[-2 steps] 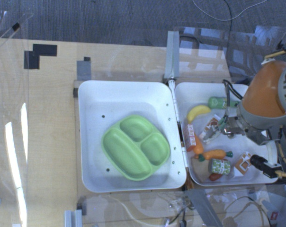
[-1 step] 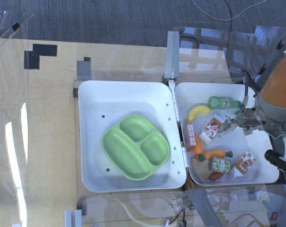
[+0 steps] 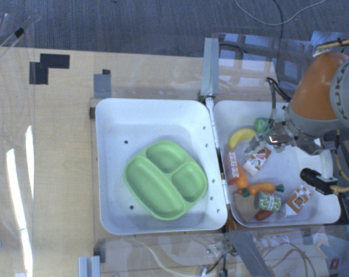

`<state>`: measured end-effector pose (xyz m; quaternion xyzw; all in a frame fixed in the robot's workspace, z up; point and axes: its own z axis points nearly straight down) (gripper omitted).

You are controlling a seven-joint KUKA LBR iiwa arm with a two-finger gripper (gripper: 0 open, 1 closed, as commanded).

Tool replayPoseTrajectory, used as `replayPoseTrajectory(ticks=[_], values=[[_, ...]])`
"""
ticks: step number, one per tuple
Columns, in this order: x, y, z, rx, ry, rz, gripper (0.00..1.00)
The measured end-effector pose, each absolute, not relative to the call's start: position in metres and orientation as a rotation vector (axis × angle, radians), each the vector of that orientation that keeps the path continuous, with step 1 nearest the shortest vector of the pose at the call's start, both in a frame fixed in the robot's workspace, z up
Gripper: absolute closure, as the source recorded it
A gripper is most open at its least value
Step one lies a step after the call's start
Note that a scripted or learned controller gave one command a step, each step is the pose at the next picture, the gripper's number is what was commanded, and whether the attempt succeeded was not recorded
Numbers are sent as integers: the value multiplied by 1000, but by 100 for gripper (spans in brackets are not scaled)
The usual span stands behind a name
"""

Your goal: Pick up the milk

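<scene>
Two cartons in right bin [image 3: 334, 213]; gripper [image 3: 271, 137] over milk [image 3: 257, 158], approach step, finger state unclear; we need descent next.

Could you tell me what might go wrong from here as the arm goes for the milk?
1. The milk carton lies tilted among a banana, a green fruit and a carrot, so the gripper could catch a neighbour instead.
2. A second small carton lies in the same bin; it might be taken by mistake.
</scene>
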<state>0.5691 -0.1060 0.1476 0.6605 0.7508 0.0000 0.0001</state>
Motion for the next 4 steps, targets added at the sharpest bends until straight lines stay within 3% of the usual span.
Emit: replayPoseTrajectory(ticks=[1, 2, 3, 4], values=[[575, -129, 94, 2098, 2334, 6, 0], [576, -129, 102, 2097, 2336, 5, 100], [557, -123, 102, 1842, 2545, 1, 100], [598, -32, 183, 2019, 2404, 2, 100]])
